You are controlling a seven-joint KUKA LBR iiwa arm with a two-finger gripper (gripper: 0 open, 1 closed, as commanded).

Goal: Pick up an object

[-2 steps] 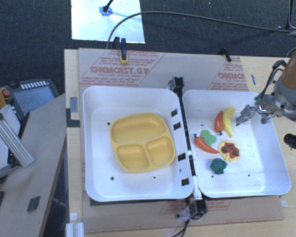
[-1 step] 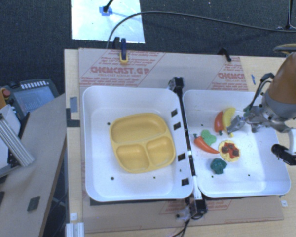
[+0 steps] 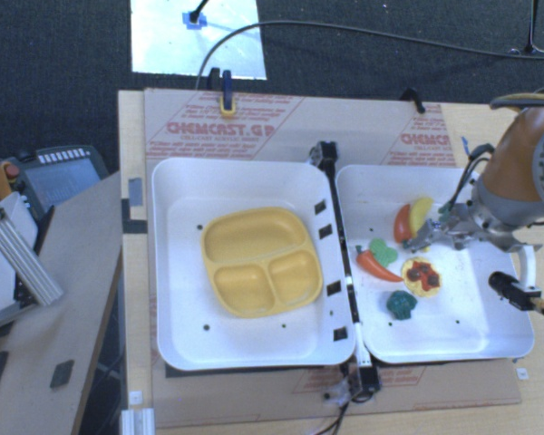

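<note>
The gripper (image 3: 423, 236) hangs low over the right bin (image 3: 499, 333), its finger state impossible to tell. Toys cluster at its seven o'clock: carrot (image 3: 377, 265), pizza slice (image 3: 422, 276), broccoli (image 3: 401, 304). A yellow tray (image 3: 258, 261) sits in the left bin (image 3: 177, 243).

Bright, even overhead light, white bins (image 3: 254, 175) nearly blown out, soft shadows, slightly soft focus overall
</note>
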